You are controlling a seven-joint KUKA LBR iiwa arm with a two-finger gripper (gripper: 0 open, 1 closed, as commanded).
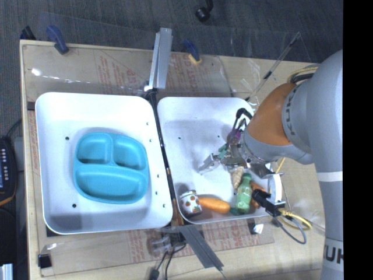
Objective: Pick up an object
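Note:
My gripper (pixel 213 158) hangs over the middle of the right bin (pixel 192 121), reaching in from the right. Its metal fingers (pixel 206 165) stand open with nothing between them. Along the bin's front edge lie an orange carrot (pixel 213 204), a green bottle (pixel 243 193) and a small white and red toy (pixel 189 201). A beige cone-like piece (pixel 238 177) sits just under the wrist, partly hidden by it. The gripper is above and left of these objects, apart from all of them.
The left bin (pixel 52 115) holds a blue divided plate (pixel 111 167). A metal bar (pixel 160 57) rises behind the wall between the bins. Cables (pixel 291 220) trail on the bench at the front right. The grey arm (pixel 309 115) covers the right bin's right side.

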